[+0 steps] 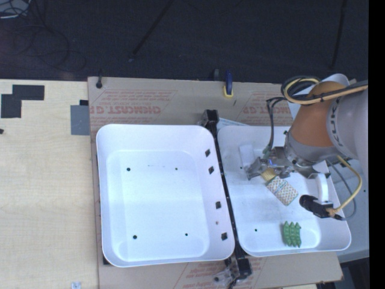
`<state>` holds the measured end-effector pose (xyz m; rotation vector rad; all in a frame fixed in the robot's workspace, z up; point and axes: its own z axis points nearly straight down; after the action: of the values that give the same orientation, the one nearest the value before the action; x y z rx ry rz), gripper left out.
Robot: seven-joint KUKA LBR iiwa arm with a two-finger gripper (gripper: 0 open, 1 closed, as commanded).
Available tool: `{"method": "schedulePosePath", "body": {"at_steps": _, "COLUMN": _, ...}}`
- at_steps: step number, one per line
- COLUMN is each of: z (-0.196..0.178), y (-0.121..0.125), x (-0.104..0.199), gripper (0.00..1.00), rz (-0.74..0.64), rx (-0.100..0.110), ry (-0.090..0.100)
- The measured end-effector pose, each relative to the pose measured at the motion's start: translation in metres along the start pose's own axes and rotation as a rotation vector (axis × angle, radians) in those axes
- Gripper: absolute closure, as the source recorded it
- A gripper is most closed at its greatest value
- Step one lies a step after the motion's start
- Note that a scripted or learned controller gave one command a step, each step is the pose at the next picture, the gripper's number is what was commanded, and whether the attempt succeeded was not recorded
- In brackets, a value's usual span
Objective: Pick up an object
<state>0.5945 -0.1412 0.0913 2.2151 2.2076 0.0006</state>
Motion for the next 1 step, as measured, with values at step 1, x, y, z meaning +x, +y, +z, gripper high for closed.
{"method": "schedulePosePath", "body": {"at_steps": 1, "z": -0.0584, "y": 0.037, "x": -0.0753, "gripper": 0.0, "rz": -0.001, "rx": 0.003, "ry": 0.003}}
